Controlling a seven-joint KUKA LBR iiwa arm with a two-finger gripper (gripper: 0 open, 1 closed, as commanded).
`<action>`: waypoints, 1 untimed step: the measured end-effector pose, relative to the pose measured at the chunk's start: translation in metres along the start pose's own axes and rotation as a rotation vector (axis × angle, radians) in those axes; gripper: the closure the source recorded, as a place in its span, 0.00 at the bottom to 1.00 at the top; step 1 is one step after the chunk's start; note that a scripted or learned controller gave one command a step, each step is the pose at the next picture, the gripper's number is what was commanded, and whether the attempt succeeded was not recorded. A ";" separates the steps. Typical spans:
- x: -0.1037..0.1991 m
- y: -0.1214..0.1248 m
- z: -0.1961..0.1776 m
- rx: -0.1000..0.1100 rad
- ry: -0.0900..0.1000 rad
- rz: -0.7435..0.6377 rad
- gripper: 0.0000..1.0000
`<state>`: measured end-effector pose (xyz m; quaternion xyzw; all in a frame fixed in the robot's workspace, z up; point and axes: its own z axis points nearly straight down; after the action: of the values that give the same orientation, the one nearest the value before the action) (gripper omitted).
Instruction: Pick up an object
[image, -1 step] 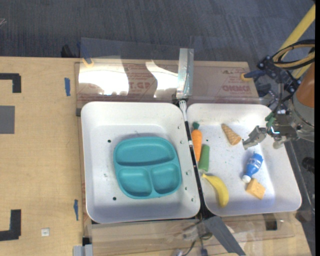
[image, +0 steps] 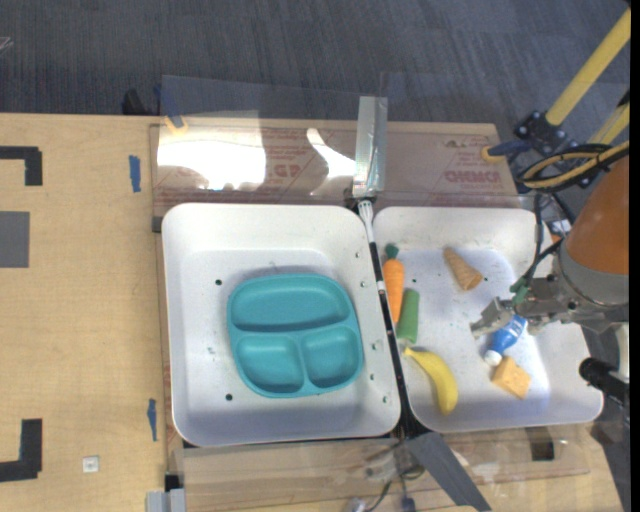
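1. Left bin (image: 190, 330): one teal divided plate (image: 294, 334), lying flat at its centre.
2. Right bin (image: 440, 225): along its left wall, one carrot (image: 394, 283), one green piece (image: 408, 312), one banana (image: 436, 376). One cone (image: 462, 268) lies toward the far side.
3. One blue-and-white bottle (image: 504, 338) lies directly under my gripper (image: 510, 308), long axis slanting toward the near left; one orange block (image: 511, 378) sits just nearer than it.
4. Whether my gripper stands wide or narrow, I cannot tell. I judge the bottle the nearest candidate.

Teal tray (image: 293, 333), orange carrot (image: 394, 283), green stick (image: 408, 313), yellow banana (image: 436, 376), 2 white bins (image: 190, 260).
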<state>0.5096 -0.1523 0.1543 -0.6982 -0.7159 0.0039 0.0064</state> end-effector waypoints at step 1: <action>0.000 0.002 -0.010 -0.003 0.000 0.000 1.00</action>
<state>0.5117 -0.1527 0.1640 -0.6983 -0.7158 0.0030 0.0055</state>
